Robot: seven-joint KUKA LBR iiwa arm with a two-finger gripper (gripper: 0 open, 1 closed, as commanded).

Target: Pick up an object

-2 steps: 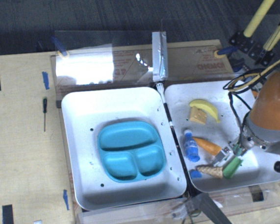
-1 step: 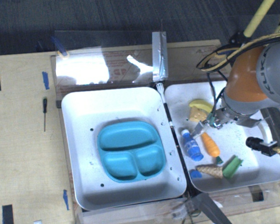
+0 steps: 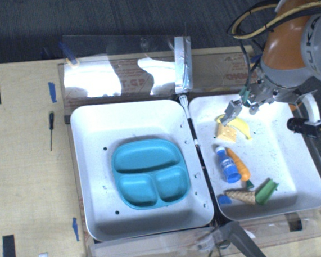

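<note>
Here, nearest the camera, the front rim of the left bin (image 3: 147,229) and that of the right bin (image 3: 281,208) run side by side along the bench (image 3: 23,166). In the left bin lies a blue divided tray (image 3: 149,172), flat on the floor of the bin, with one long compartment at its far side and two smaller ones at its near side. In the right bin, close to the front wall, a tan cone (image 3: 240,196) lies on its side, and a green block (image 3: 266,191) is just beside its wide end, tilted. A little further back a small blue bottle (image 3: 228,165) lies lengthwise, with an orange carrot-shaped toy (image 3: 239,165) touching its right side. Beyond these, near the far left part of the same bin, sits a yellow piece (image 3: 234,128), perhaps a toy banana or cheese wedge, though its shape is hard to read. The gripper (image 3: 233,110) hangs just over the far edge of that yellow piece, at the end of the grey arm (image 3: 288,45) reaching in from the right; I cannot tell whether its fingers are open or closed, nor whether they touch the piece. Behind both bins stands a clear panel (image 3: 121,72) with bright glare.
</note>
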